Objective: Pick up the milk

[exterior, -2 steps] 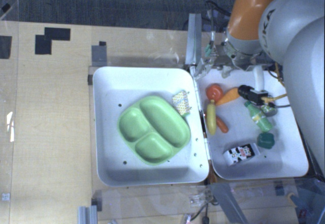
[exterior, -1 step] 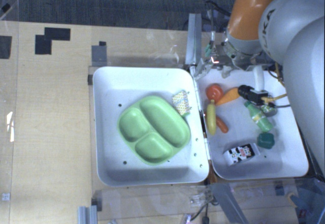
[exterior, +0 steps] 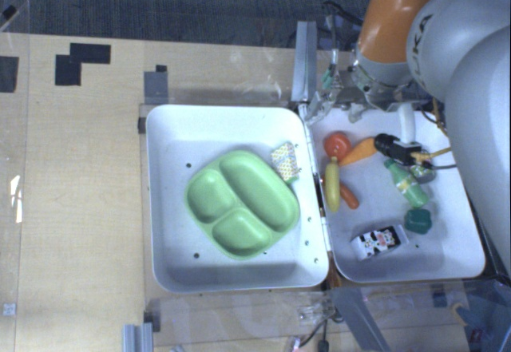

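Note:
The milk (exterior: 377, 243) is a small white carton with black cow patches. It lies on its side near the front of the right bin (exterior: 455, 263). My gripper (exterior: 329, 96) hangs over the far left corner of that bin, close to the wall between the two bins. It is well apart from the milk, with nothing visibly held. The grey arm with its orange band (exterior: 397, 7) covers the bin's far right side.
The right bin also holds a red tomato (exterior: 336, 143), a carrot (exterior: 359, 152), a yellow piece (exterior: 332, 178), a green bottle (exterior: 408, 185) and a teal piece (exterior: 417, 220). A green divided plate (exterior: 242, 203) and a small patterned packet (exterior: 285, 160) lie in the left bin (exterior: 172, 263).

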You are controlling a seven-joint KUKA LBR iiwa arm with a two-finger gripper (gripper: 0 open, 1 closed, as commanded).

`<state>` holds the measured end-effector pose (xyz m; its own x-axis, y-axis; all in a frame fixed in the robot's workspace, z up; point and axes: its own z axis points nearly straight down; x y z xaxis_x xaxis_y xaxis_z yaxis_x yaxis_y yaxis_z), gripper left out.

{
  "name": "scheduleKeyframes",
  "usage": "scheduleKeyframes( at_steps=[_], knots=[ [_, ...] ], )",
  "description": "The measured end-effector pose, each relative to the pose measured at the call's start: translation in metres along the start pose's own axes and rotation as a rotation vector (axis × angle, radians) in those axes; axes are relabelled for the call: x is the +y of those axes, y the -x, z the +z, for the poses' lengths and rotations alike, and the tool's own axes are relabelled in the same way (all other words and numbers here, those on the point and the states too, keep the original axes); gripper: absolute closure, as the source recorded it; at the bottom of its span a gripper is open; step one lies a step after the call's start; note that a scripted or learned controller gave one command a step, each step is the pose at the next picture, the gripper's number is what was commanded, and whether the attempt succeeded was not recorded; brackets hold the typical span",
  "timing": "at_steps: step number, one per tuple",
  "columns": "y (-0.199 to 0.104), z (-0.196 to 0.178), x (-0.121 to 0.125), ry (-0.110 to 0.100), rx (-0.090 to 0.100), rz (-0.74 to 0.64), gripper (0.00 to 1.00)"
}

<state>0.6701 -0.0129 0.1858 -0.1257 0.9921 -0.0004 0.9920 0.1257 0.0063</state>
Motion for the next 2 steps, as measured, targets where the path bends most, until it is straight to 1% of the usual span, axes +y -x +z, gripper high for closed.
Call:
scheduleKeyframes(
  at_steps=[1, 2],
  knots=[
    [0.000, 0.000, 0.000, 0.000, 0.000, 0.184, 0.00],
    [-0.019, 0.000, 0.002, -0.001, -0.001, 0.129, 0.00]
  ],
)
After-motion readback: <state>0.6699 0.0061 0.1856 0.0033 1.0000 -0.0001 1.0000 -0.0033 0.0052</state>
